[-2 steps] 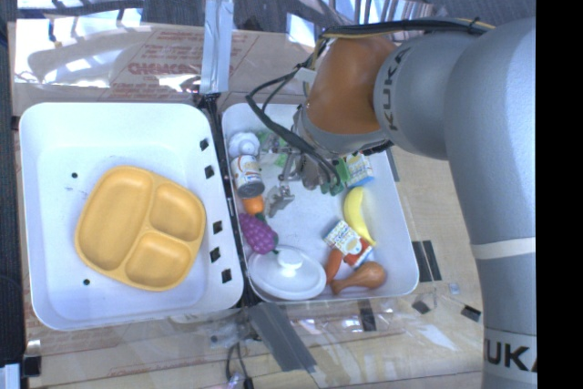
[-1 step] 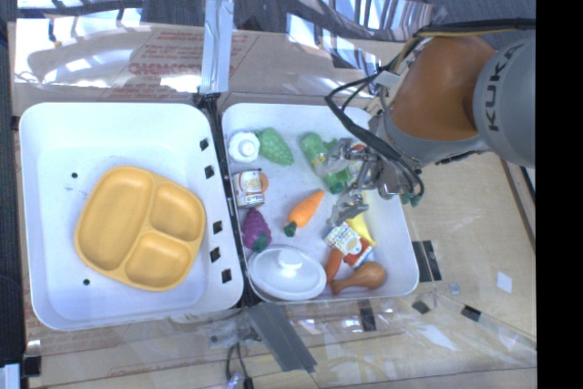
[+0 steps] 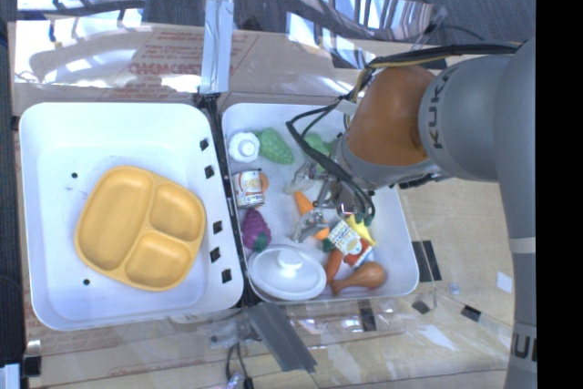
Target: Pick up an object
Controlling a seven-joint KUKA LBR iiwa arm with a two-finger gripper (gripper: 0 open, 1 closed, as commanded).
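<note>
My gripper (image 3: 316,212) reaches down into the right bin (image 3: 392,223), its metal fingers among the toys near the bin's middle. Just beside it lie an orange carrot piece (image 3: 303,200) and a small yellow-and-red packet (image 3: 346,240). A green leafy toy (image 3: 276,146) and a white round cap (image 3: 244,147) sit at the bin's far left. A small can (image 3: 250,188) and a purple grape bunch (image 3: 254,230) lie along the left wall. A white lidded bowl (image 3: 288,271) and a brown drumstick (image 3: 360,277) rest at the near edge. The arm hides the bin's upper right.
The left bin (image 3: 55,141) holds a yellow divided plate (image 3: 139,227). A black divider (image 3: 219,196) separates the two bins. Cardboard and a grey tape strip (image 3: 217,41) lie behind them. Black cables loop from the arm over the right bin.
</note>
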